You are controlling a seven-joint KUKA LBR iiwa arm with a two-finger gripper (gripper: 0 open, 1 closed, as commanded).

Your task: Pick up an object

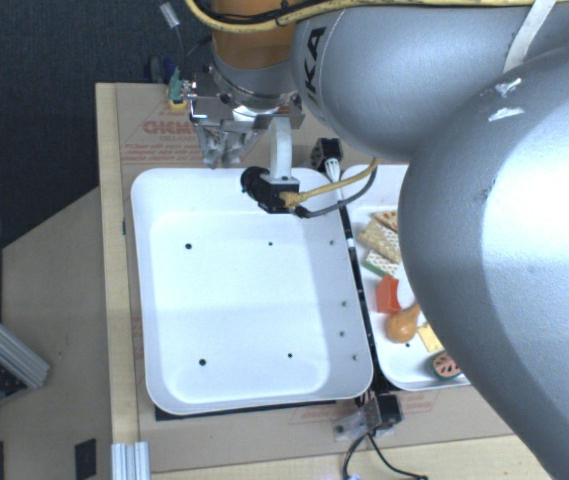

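The gripper (pixel 226 148) hung over the far rim of the left bin (pixel 164 268), close to that bin's far edge and over the cardboard sheet (pixel 114 148) under it; whether anything sat between its tips could not be told, as they blurred against the board. Just beside it a white finger-like part ended in a black block (pixel 269 190) with a yellow cable (pixel 339 190) trailing toward the right bin (pixel 404 368). The arm (pixel 444 118) swept in huge from the right, covering most of that bin. The pickable objects lay there: a wafer-like piece (pixel 379 240), a red piece (pixel 389 293), an orange rounded one (pixel 402 325), crowded against the bin's left wall, probably where earlier drops would gather. So the tool looked well apart from any target. Red lettering on the cardboard read roughly "CHEM", the rest too faint; a "K" showed on the arm's grey shell.
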